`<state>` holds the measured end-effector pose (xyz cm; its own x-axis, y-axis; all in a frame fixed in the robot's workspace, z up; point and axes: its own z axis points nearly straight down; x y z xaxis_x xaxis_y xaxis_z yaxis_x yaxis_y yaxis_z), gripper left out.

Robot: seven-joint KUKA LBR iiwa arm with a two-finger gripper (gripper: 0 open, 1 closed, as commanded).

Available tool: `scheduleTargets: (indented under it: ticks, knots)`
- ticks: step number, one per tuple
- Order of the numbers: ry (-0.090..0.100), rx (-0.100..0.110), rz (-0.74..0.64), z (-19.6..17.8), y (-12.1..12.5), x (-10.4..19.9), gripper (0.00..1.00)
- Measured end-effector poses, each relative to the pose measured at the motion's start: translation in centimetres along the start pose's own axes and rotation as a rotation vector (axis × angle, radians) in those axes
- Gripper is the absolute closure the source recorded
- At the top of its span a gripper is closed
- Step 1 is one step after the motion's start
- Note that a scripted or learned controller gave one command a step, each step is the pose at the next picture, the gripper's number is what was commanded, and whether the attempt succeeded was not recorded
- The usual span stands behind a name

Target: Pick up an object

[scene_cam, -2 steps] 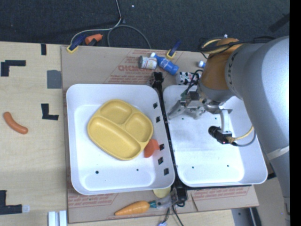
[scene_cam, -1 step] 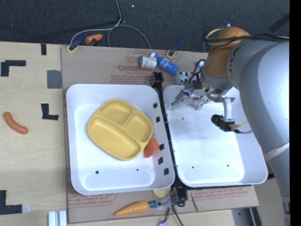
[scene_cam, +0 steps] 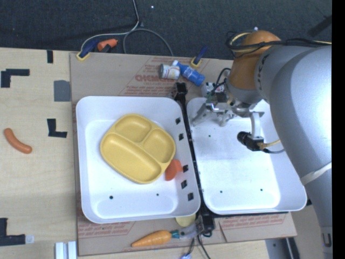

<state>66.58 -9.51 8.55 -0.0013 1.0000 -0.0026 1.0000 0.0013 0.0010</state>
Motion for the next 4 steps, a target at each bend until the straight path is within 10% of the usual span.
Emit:
scheduleTargets:
  ticks: [1,2,3,4]
  knots:
    - [0.0,-0.002,0.0,-0.1,-2.8,0.0,0.0]
    - [0.002,-0.002,-0.001,0.0,0.4,-1.1,0.0]
    - [0.001,-0.002,-0.002,-1.0,0.3,-1.1,1.0]
    - [0.001,-0.001,-0.003,-1.0,0.3,-1.1,0.0]
